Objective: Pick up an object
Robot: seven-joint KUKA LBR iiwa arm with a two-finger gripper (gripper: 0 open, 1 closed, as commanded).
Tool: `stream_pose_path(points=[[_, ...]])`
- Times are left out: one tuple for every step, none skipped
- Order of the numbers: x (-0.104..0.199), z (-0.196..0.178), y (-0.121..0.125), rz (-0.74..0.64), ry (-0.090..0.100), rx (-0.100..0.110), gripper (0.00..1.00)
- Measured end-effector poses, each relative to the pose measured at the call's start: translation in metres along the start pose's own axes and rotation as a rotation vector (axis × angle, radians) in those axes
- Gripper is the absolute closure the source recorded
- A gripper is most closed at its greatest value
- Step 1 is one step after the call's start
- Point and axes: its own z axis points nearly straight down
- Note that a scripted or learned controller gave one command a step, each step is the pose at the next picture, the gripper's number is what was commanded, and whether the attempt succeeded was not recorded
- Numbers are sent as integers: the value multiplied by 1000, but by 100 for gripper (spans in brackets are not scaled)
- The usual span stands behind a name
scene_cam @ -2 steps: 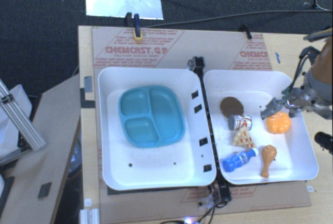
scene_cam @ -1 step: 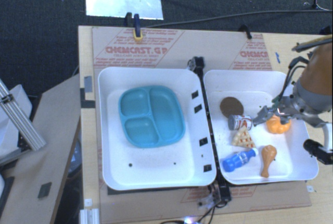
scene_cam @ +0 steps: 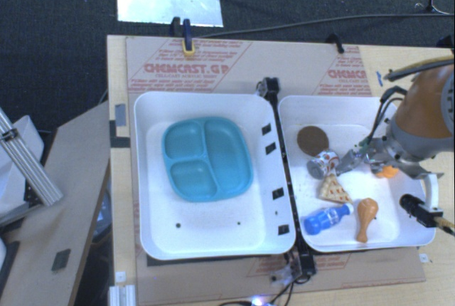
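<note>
Gripper (scene_cam: pixel 346 161) sits low mid-right bin (scene_cam: pixel 355 107), tips beside the tipped can (scene_cam: pixel 321 164) near the bin's left wall; finger state cannot be told; risk: crowding pizza slice (scene_cam: pixel 333 190) and brown disc (scene_cam: pixel 312 140) could deflect the grasp, and the can may roll away.

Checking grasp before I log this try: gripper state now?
Gripper: low in the right bin, beside the small can; open or shut cannot be told, and nothing visibly held.
</note>
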Motion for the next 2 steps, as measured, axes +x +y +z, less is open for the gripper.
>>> stream_pose_path(points=[[0,22,1,2,-3,3,0],[0,11,2,3,-4,0,100]])
